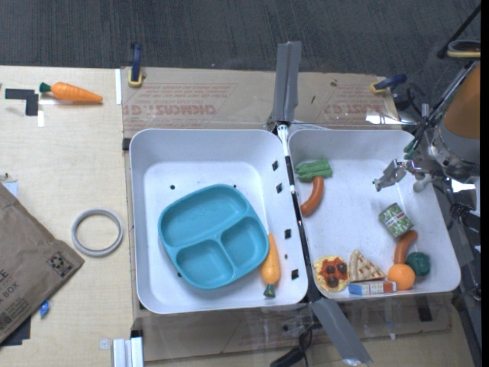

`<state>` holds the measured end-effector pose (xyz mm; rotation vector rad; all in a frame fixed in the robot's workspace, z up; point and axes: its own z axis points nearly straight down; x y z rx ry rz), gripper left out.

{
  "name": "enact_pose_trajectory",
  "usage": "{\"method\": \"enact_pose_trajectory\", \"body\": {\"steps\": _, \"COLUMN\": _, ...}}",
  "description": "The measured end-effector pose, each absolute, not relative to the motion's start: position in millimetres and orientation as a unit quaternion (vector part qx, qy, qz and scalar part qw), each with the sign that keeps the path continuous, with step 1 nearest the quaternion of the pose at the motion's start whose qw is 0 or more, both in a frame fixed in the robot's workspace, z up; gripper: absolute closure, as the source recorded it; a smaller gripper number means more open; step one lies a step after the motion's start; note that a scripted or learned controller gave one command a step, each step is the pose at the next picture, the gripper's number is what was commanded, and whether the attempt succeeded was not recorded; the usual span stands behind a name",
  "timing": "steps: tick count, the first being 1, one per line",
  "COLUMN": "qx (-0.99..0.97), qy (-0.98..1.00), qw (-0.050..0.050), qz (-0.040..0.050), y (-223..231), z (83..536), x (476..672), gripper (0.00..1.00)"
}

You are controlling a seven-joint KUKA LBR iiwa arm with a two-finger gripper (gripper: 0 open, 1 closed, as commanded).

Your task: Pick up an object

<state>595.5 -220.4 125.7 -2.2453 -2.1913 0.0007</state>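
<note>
My gripper (pixel 399 180) hangs over the right bin (pixel 359 147) near its right wall, open, with nothing between its fingers. Just below it lies a small green box (pixel 395 220). Further down are a red sausage (pixel 405 245), an orange (pixel 400 275), a dark green piece (pixel 418 263), a pizza slice (pixel 365 266), a round pizza (pixel 331 272) and a small flat box (pixel 370 287). Against the bin's left wall sit a green vegetable (pixel 313 168) and an orange-brown sausage (pixel 312 196).
The left bin (pixel 145 205) holds a blue divided tray (pixel 214 235) and a carrot (pixel 270 260) by its right wall. On the bench to the left lie another carrot (pixel 72 92), a tape ring (pixel 97 231) and a cardboard box (pixel 23 274).
</note>
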Motion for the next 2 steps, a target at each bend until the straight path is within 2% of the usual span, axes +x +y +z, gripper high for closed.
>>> {"method": "enact_pose_trajectory", "body": {"steps": 1, "qx": -0.740, "qy": -0.672, "qw": 0.005, "qz": -0.0003, "y": -209.2, "z": 93.0, "x": 516.3, "gripper": 0.00}}
{"method": "enact_pose_trajectory", "body": {"steps": 2, "qx": -0.742, "qy": -0.670, "qw": 0.002, "qz": 0.0005, "y": -212.1, "z": 102.2, "x": 516.8, "gripper": 1.00}}
